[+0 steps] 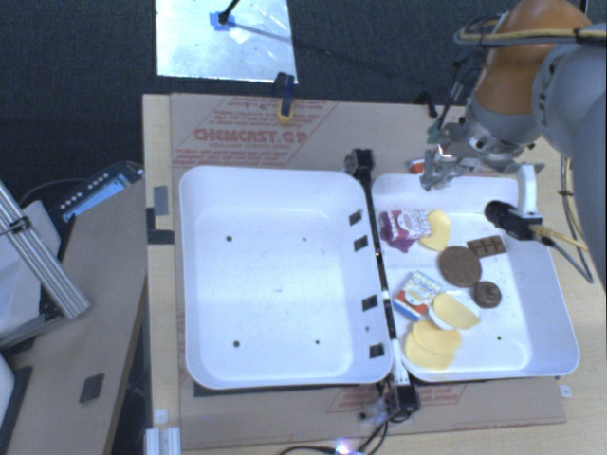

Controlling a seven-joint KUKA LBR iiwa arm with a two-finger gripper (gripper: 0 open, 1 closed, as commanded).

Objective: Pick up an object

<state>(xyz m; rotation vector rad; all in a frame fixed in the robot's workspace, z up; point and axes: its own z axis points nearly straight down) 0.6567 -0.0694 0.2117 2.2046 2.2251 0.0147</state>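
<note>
The right bin (545, 349) holds several small food items: a purple and white wrapper (402, 227), a pale yellow piece (437, 230), a brown round cookie (460, 265), a chocolate bar piece (487, 246), a small dark cookie (487, 294), a white, red and blue packet (416, 294) and yellow chips (438, 335). My gripper (438, 173) hangs above the bin's far left corner, beyond the wrapper. Nothing is visible between its fingers.
The left bin (275, 273) sits beside the right one, with black clips (360, 218) along the shared edge. A silver plate (225, 27) lies beyond the bench. A yellow and blue clamp (284, 96) stands at the cardboard's far edge. A black cable connector (512, 218) overhangs the right bin.
</note>
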